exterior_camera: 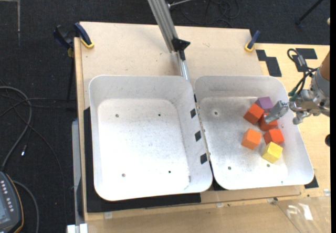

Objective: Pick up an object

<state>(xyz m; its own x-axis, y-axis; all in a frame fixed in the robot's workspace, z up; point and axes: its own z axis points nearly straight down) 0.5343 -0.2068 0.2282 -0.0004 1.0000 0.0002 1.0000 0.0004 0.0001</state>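
The claw (276, 113) hung low among the blocks in the right bin (226, 90), at the cluster's three o'clock edge, beside the red-orange block (254, 113); its grip could not be judged. Approach step, probably; next it needed one block squarely between its tips

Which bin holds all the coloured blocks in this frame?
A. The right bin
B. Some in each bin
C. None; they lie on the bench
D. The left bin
A: the purple block, red-orange block, red block, orange block and yellow block all lie in the right bin, near the hand.
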